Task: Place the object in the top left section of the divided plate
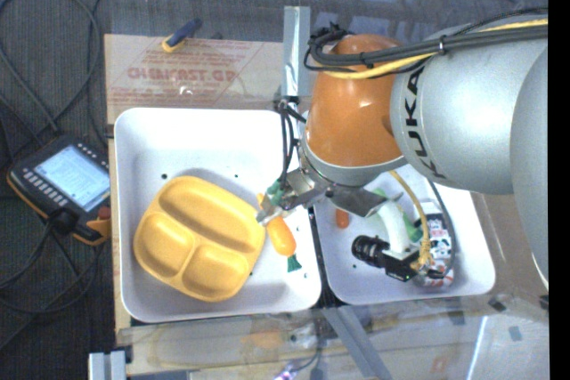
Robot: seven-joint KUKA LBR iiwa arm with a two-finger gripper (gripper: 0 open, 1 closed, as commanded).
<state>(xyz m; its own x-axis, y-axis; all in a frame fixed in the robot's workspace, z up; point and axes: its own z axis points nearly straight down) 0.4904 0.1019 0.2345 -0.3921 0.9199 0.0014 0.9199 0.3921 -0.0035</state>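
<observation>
The orange toy carrot (281, 237) is seen lying in the left bin (147, 138), close to that bin's right wall, with its green end turned toward the near rim. It is placed just beside the right edge of the yellow divided plate (198, 237); whether the two are touching cannot be told. It lies outside the plate, whose three sections are seen bare. The plate is set flat in the middle of the left bin, its one large section toward the far side and its two smaller sections toward the near side. The gripper (268, 207) is held just above the carrot's upper end, over the plate's right edge; whether it is apart or together cannot be told, and nothing is seen gripped in it. The grey arm (476, 116) is stretched in from the right across the right bin (476, 273), in which a small orange piece (341, 215) and a patterned packet (437, 246) are seen. A printed cardboard sheet (187, 74) is laid behind the left bin, and a teach pendant (62, 182) is set on the floor at the left.
</observation>
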